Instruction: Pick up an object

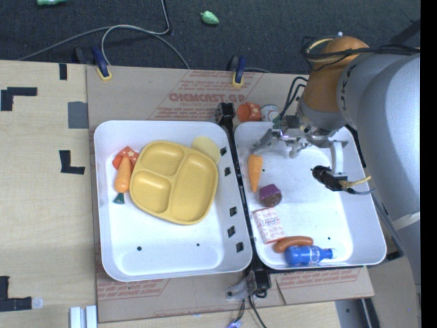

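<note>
Worktop (41, 183) of pale wood carries two white bins side by side. In the left bin (164, 251) a yellow divided plate (173, 181) lies over most of the middle, with a toy carrot (122, 177) and a red piece (125, 157) squeezed against its left edge and a pale yellow lump (205, 147) peeking out at its upper right. Across the divider, the right bin (341, 224) holds an orange cone-shaped carrot (254, 171) near its upper left, a dark purple lump (270, 195) just below it, a small printed packet (268, 224) lower down, then a sausage (293, 243) touching a blue bottle (304, 255) at the front. The pincer (295, 141) hangs over the top of this bin, nothing between its fingers; whether they are spread or closed I cannot tell.

This reads as the approach step: no object is chosen or lifted yet. The carrot sits nearest, down and to the left of the pincer. The next move probably calls for shifting over it, turning to straddle its narrow width, then descending clear of the divider.
</note>
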`<control>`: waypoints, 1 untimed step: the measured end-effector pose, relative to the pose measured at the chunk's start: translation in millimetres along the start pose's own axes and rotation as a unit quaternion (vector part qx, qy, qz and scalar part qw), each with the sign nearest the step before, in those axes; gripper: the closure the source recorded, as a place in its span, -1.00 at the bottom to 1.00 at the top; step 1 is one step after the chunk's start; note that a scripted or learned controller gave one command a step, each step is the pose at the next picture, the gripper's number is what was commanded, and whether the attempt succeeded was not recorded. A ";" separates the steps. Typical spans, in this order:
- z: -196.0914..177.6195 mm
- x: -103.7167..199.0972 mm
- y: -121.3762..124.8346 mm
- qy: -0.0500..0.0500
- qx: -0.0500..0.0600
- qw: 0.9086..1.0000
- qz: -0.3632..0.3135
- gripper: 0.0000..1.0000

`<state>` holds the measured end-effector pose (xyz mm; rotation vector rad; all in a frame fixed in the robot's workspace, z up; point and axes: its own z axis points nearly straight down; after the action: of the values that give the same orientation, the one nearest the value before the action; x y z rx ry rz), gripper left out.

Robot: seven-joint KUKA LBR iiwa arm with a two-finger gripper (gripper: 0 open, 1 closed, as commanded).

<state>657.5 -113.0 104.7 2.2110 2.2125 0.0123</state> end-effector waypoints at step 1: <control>-1.2 17.4 -11.4 0.002 0.007 1.000 -0.001 -1.00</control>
<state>646.0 -95.6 105.6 2.2185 2.2228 -0.0001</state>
